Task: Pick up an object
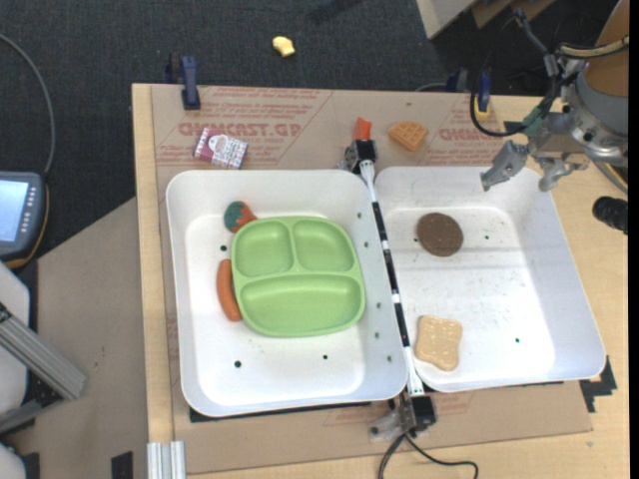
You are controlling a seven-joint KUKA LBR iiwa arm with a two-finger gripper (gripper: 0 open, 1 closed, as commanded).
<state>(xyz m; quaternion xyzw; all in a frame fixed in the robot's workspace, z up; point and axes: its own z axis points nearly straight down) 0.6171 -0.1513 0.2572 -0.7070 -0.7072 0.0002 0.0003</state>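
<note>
Hand [526, 168] spread, pinching nothing, over the right bin's [559, 297] 1 o'clock corner. In that bin: brown cookie [439, 235] at 10 o'clock, toast slice [438, 342] at 7 o'clock, well apart. Left bin [200, 347] carries a green divided plate [297, 274]; carrot [229, 289] touching its 9 o'clock edge. Waffle [407, 135] on the desk [290, 118] beyond the bins.
</note>
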